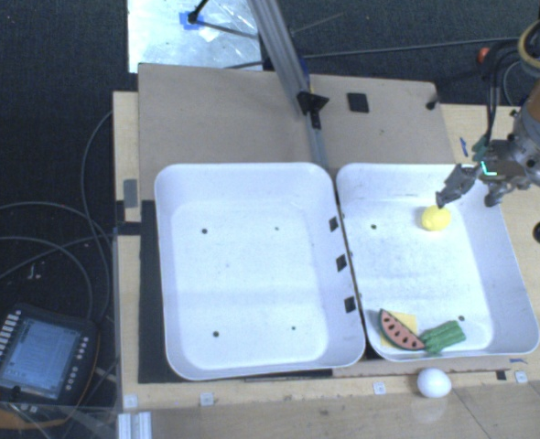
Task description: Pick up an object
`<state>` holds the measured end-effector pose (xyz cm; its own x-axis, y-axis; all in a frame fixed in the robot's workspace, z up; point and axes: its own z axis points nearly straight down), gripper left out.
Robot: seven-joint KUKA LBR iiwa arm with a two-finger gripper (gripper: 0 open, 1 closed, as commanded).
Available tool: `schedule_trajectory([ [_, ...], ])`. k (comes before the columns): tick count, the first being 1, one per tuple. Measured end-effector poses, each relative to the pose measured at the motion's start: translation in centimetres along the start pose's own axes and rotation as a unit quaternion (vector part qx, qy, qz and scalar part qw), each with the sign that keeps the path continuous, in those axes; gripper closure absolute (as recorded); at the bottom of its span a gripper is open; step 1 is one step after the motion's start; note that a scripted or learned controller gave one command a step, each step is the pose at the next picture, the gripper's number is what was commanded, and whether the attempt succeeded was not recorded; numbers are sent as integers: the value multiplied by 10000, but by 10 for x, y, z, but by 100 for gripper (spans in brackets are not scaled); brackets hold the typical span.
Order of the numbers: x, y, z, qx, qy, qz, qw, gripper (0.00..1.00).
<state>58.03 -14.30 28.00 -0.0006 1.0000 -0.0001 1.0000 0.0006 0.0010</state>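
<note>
In the right bin (499, 273) a small yellow ball (436, 219) rests near the far side. My gripper (467, 198) hovers over the bin's far right corner, open, with nothing between its fingers. Its left fingertip (446, 198) is just above and to the right of the ball. At the near edge of the same bin lie a watermelon slice (399, 330) on a yellow piece (407, 319) and a green object (443, 336) beside it.
The left bin (243, 273) adjoins the right bin. A white ball (434, 383) sits on the bench outside the right bin's near edge. A slanted metal pole (284, 44) rises behind the bins. Cables and a control pendant (34, 353) lie at the left.
</note>
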Motion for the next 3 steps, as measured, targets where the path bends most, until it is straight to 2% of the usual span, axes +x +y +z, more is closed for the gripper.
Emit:
schedule_trajectory([
  [1,0,0,0,0,0,0,10000,0],
  [2,-2,3,61,25,3,3,10000,0],
  [3,-4,11,107,20,2,2,10000,0],
])
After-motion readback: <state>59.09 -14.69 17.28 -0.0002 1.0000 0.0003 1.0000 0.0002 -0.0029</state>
